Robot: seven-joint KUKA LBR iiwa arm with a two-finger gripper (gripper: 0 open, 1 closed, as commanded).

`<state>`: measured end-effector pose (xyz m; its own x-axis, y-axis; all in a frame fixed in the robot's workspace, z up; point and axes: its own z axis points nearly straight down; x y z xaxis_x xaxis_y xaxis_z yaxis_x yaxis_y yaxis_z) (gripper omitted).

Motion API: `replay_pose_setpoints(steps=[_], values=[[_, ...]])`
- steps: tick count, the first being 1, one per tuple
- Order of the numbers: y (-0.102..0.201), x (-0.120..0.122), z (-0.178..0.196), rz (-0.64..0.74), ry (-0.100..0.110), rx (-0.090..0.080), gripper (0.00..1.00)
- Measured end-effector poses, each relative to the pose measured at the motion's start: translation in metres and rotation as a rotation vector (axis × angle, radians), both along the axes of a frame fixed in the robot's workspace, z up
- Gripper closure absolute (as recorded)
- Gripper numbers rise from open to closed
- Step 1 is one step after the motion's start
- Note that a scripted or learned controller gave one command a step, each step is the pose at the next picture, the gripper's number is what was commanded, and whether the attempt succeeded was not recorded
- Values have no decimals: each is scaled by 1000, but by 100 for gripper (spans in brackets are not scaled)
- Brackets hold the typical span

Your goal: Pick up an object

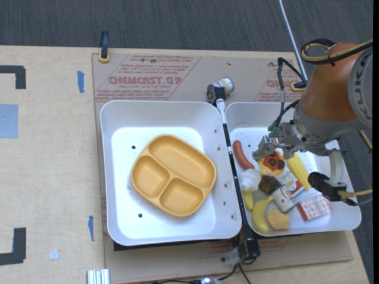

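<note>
Two white bins side by side on bench. Left bin [112, 158] holds a yellow three-compartment plate [173, 175]. Right bin [349, 220] holds crowded toy food: sausage [242, 155], corn cob [298, 170], banana [261, 209]. Gripper [269, 149] low over the pile, near the bin's middle.

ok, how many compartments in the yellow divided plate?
3. The plate lies in the left bin: one long compartment along its upper-right side, one at lower left, one at the bottom. None hidden.
</note>
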<state>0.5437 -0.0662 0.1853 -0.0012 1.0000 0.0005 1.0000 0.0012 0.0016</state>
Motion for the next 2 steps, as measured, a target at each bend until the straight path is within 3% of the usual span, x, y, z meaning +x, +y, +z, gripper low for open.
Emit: replay_pose_setpoints(steps=[1,2], values=[[-6,-45,19,-2,3,1,100],[53,-64,27,0,3,1,100]])
